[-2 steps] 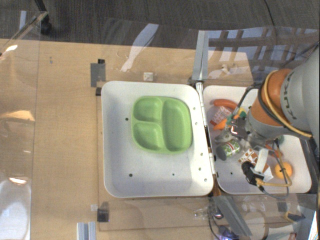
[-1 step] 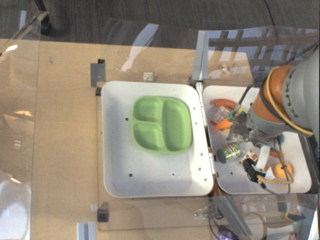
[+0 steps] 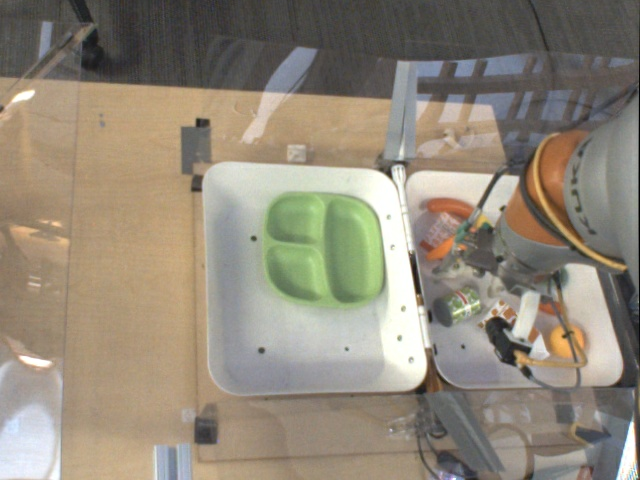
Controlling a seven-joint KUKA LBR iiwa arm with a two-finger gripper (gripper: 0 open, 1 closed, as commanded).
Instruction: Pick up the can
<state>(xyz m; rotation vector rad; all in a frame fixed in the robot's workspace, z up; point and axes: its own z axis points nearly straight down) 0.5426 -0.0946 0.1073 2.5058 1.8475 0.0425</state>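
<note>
The can (image 3: 460,305) is small and green with a dark end, and it lies on its side near the left wall of the right bin (image 3: 600,373). My gripper (image 3: 477,255) hangs over the middle of that bin, just above and to the right of the can. Nothing can be seen held by it. The grey wrist and the orange band (image 3: 545,183) hide the bin floor behind them.
Near the gripper in the right bin lie an orange carrot-like thing (image 3: 447,209), a clear crumpled wrapper (image 3: 437,232), a red-brown piece (image 3: 499,312) and an orange ball (image 3: 567,341). A green divided plate (image 3: 326,248) lies in the left bin (image 3: 240,348).
</note>
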